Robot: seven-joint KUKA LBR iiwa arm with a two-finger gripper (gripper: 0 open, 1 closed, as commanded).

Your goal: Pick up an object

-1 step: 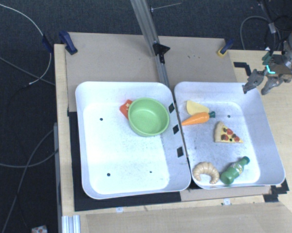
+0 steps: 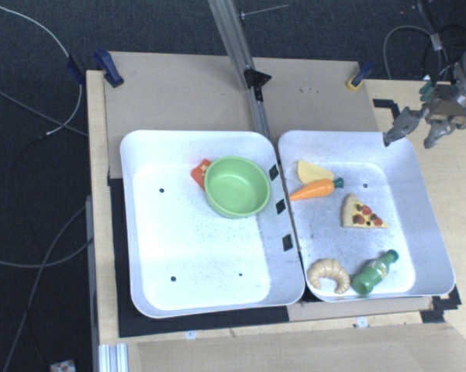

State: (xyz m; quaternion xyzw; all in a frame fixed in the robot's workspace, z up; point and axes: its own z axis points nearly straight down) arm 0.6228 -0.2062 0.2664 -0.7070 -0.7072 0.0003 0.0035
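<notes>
End effector (image 2: 417,134): fingers spread, empty, at right bin's (image 2: 419,178) far right corner.
Carrot (image 2: 313,191): right bin, far left.
Red object (image 2: 200,173): mostly hidden behind green bowl (image 2: 236,186).
Desk (image 2: 178,91): tan board.

Red object (image 2: 200,173) mostly hidden behind green bowl (image 2: 236,186); kind not discernible. Arm (image 2: 459,76) cut off by right edge. Yellow piece (image 2: 314,170) partly covered by carrot (image 2: 313,190); kind unclear. Small item (image 2: 60,366) at bottom-left clipped, unidentifiable.

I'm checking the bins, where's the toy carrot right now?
The carrot lies in the right bin, near its left wall, touching the yellow piece.
</notes>
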